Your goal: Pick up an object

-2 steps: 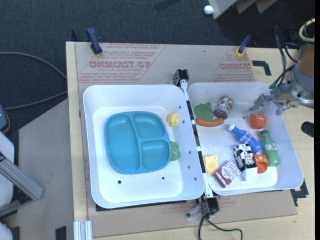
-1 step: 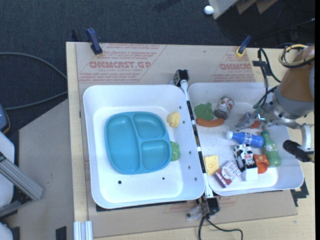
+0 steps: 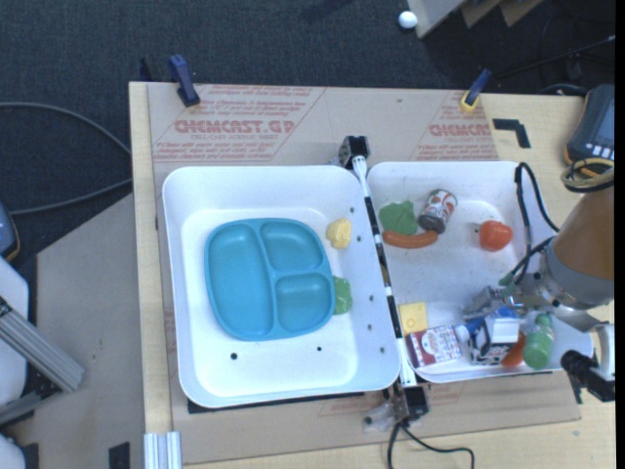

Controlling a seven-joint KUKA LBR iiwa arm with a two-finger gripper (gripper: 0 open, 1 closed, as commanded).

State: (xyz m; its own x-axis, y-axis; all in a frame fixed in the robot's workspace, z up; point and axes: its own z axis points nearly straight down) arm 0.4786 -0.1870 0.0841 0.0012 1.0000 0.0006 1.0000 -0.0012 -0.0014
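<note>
The end effector (image 3: 500, 313) is lowered into the near right corner of the right bin (image 3: 459, 189), over a crowded cluster around a green bottle (image 3: 537, 345); its opening cannot be told; one item should be singled out and gripped squarely.

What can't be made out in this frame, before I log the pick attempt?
- Gripper, camera view: buried among clutter in the right bin; whether it is open or holding anything cannot be told.
- Items under it: overlapping, blurred; only a green bottle-like shape and a red-and-white packet separate out.
- Green item in the left bin: half hidden by the blue divided plate.
- Arm: cut off by the right edge.
</note>
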